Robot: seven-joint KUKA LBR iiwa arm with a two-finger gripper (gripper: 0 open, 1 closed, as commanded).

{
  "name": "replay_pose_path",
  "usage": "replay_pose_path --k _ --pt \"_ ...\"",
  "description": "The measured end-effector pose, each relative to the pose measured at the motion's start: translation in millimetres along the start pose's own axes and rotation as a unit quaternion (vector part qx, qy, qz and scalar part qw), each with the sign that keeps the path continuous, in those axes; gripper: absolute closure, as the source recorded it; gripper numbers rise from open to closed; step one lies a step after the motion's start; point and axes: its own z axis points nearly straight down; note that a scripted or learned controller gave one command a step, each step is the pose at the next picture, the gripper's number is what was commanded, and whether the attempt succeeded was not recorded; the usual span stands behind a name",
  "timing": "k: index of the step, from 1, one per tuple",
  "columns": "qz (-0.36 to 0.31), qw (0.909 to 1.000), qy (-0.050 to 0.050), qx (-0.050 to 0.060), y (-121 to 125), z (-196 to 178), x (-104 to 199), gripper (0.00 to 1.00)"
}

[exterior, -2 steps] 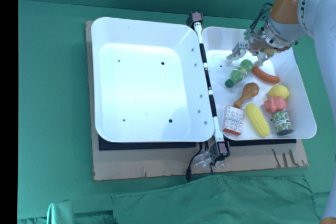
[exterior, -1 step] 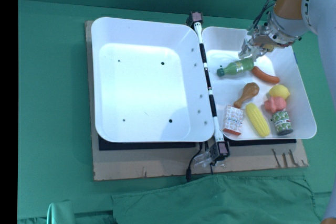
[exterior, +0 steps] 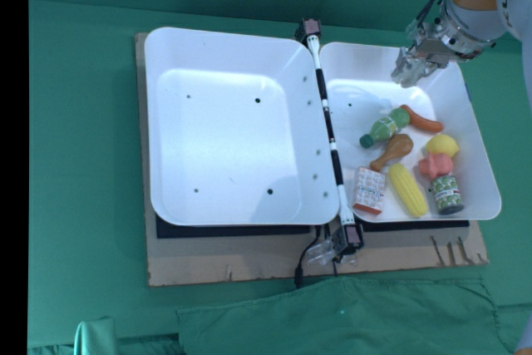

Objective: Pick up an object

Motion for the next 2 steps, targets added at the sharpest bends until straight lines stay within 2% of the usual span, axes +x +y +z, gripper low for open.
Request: replay_pose_path --k 2 --pt "0.000 1.0000 0.000 0.000 -6 -103 -7 1.00"
